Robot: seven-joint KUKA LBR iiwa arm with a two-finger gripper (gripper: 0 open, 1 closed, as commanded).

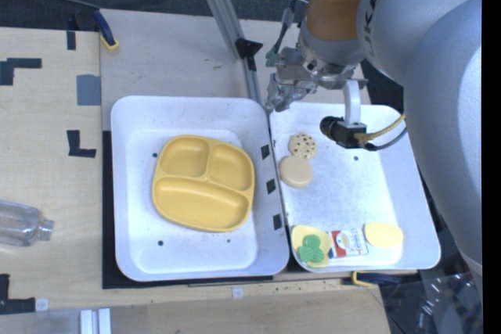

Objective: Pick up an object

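The gripper [279, 99] hangs over the far left corner of the right bin [407, 168], close to the wall shared with the left bin [125, 168]. Whether it is apart or together cannot be told from this view; nothing is seen held in it.

Nearest candidates: a chip cookie [301, 145] and a plain cookie [296, 171], just below the gripper and slightly to its right, touching each other. Both look like small, light, rigid toy discs, probably smooth and low-lying. Judged best hold: across the diameter, from above, on the edges clear of the neighbour. Because the two touch, a closing grip may push one against the other.

Obstructions: the shared bin wall stands just left of the cookies and limits room on that side.

Farther from the gripper, along the near edge of the right bin: a green piece [311, 248], a card [347, 242], a yellow piece [383, 235], all small and flat.

Left of the gripper, well apart, a yellow divided plate [205, 182] lies in the left bin: wide, stiff, best taken by its rim.
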